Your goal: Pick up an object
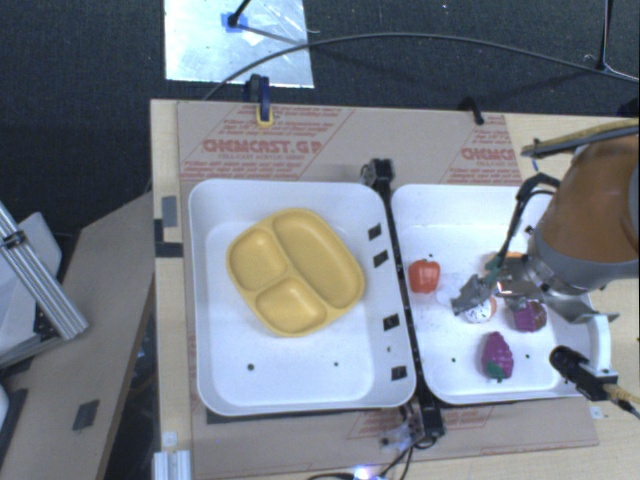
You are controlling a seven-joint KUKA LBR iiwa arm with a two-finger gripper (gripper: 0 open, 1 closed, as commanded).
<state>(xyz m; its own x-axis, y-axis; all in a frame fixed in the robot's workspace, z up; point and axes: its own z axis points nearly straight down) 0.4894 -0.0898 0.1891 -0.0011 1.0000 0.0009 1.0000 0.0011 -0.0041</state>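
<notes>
On the far left, off my desk [330,128], a piece of silver aluminium framing [35,273] slants across a lower grey surface. Behind the desk, on the dark floor, lies a shiny square sheet [235,28] with a bit of blue tape on it, and a blue clamp [260,96] grips the back edge of the brown board under the bins.

The left bin [215,368] carries one thing: a yellow divided plate [295,270] with three compartments, lying flat a little above the bin's middle and turned at an angle. A black strip of clips [395,278] runs down the seam where the two bins meet.

In the right bin [450,208], just beyond that seam, sits a small red tomato-like object [424,275] with a green top, well clear of me. Farther right my jaws [478,296] are down low over the bin floor, right against a small whitish round piece [480,312]. I cannot tell whether my jaws are open or closed, nor whether they have anything between them. Just beside them to the right is a dark purple round object [528,316], partly tucked under my wrist, and nearer the front edge lies a magenta object [496,355] with a green tip, apart from the others. My grey and orange arm [595,218] covers the right end of this bin.
</notes>
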